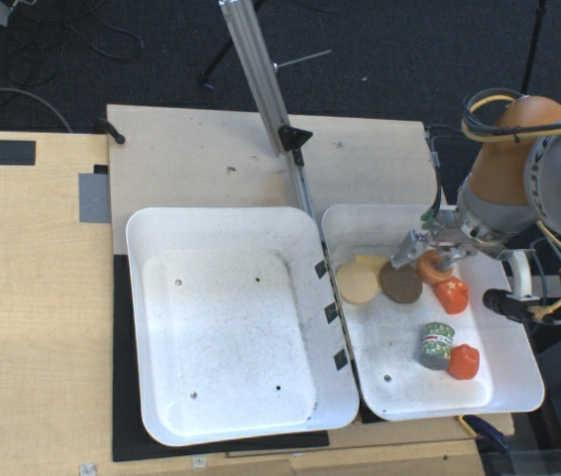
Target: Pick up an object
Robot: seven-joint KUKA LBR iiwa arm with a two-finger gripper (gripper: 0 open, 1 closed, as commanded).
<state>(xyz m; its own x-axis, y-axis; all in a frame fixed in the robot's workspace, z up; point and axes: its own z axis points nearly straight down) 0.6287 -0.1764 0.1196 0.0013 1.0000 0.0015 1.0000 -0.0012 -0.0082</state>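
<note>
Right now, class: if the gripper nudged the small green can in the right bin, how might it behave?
The green can looks to be lying on its side, so it would probably roll. It seems small, likely light. It touches an orange-red piece, which it may shove along.

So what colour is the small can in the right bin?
The can is mostly green with grey ends, seen in the camera view.

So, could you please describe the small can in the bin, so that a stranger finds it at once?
Look in the right bin, the one under the arm. Toward its near right corner a small can lies beside a red piece. It alone has a green label and grey metal; its neighbours are plain red, orange, brown or tan.
</note>
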